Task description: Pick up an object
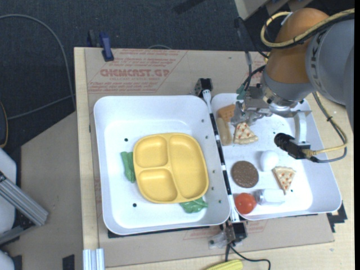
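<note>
My gripper (245, 113) hangs low at the back left of the right bin (323, 193), below the orange-banded wrist. Right under its tip lies a pizza slice (244, 134); whether the two touch is unclear. A tan bread piece (226, 114) sits just left of the gripper. Further forward in the same bin lie a brown round patty (245, 174), a white egg (269, 160), a second pizza slice (284, 179), a red tomato (245, 203) and a small white object (273, 196).
The left bin (109, 122) holds a yellow divided plate (170, 167) with green leafy pieces (128, 166) at its left side and front edge. A black cable connector (288, 144) hangs from the arm over the right bin. Cardboard lies behind the bins.
</note>
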`<action>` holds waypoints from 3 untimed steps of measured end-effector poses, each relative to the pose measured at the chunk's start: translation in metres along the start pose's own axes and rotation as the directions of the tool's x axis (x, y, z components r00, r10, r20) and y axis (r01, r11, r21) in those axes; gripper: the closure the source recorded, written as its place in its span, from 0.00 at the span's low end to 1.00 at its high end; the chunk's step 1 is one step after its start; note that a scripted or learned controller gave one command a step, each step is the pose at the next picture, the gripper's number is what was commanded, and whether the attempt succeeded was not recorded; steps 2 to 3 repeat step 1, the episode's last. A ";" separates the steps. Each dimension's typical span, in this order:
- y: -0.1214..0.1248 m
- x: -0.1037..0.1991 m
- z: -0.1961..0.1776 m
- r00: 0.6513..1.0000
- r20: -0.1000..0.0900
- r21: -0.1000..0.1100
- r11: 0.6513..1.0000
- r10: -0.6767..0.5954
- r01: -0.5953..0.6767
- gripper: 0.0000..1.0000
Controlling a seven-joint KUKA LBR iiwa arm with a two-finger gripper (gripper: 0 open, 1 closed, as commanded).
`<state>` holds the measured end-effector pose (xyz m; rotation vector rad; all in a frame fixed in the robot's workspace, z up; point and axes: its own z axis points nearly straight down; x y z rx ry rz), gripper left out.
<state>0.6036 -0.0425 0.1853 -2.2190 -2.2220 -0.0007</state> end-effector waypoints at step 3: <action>-0.058 0.038 -0.056 1.000 0.000 0.002 1.000 0.000 0.000 1.00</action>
